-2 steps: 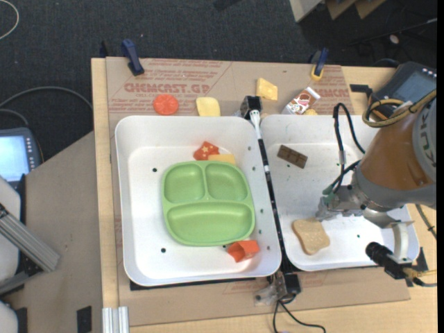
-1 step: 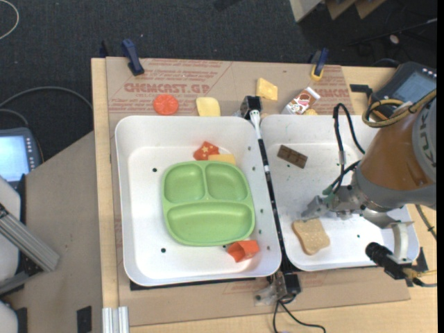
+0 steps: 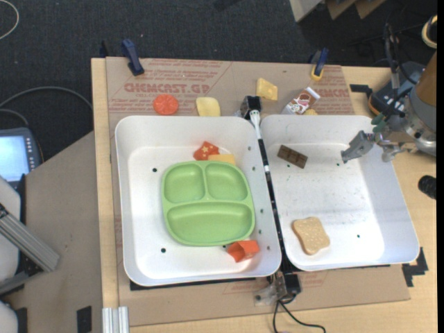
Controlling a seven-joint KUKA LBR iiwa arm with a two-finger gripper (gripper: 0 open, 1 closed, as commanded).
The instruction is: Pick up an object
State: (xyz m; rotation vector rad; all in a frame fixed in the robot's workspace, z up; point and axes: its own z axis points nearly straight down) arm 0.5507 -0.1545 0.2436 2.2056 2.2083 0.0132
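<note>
A dark carpeted floor surrounds a pale worktop (image 3: 69,207) carrying a brown board on which two shallow white bins sit side by side, held by blue clamps at the far edge. The pincer (image 3: 355,150) hangs over the far right corner of the right bin (image 3: 378,207), with nothing between its tips; whether it stands wide or narrow cannot be told from this angle. Candidate objects in the right bin are a dark brown chocolate-like bar (image 3: 292,157) near the far wall and a toast-shaped slice (image 3: 311,235) near the front, well apart from each other. The bar is the nearer to the pincer. Risk: both pieces lie flat on the bin floor, so a descent that is off-centre is likely to close on air or push the piece aside; the bar also sits close to the divide between the bins, where a nudge may wedge it against the wall. The left bin (image 3: 135,186) holds a green divided plate (image 3: 207,203), a red piece (image 3: 206,151) and a yellow piece (image 3: 223,159) at its far rim, and an orange block (image 3: 243,250) touching its near rim. Loose pieces, including a red disc (image 3: 166,105), lie on the board beyond the bins.
</note>
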